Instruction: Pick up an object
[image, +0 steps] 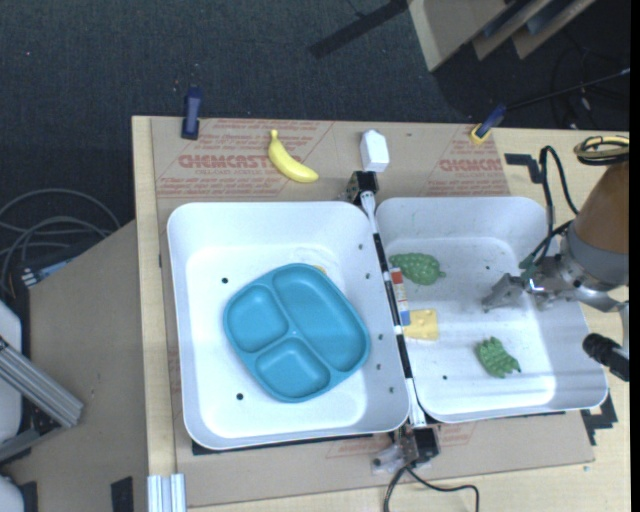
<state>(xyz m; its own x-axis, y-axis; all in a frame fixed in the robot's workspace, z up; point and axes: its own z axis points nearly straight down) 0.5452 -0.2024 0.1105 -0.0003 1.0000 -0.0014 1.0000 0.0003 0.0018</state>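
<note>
The right bin (470, 220) holds a green leafy toy (418, 267) near its left wall, a second green toy (496, 357) toward the front, and a yellow block (422, 325) by the divider. My gripper (500, 294) hangs low over the right bin's middle right, between the two green toys and touching neither. Nothing is visibly held in it. The grey arm with its orange band (606, 215) comes in from the right edge.
A blue divided plate (294, 329) lies in the left bin (200, 260). On the bench behind the bins are a yellow banana (290, 160), a small white block (374, 150), a blue clip (191, 112) and a yellow-blue clip (487, 128). Black cables (552, 180) run along the right side.
</note>
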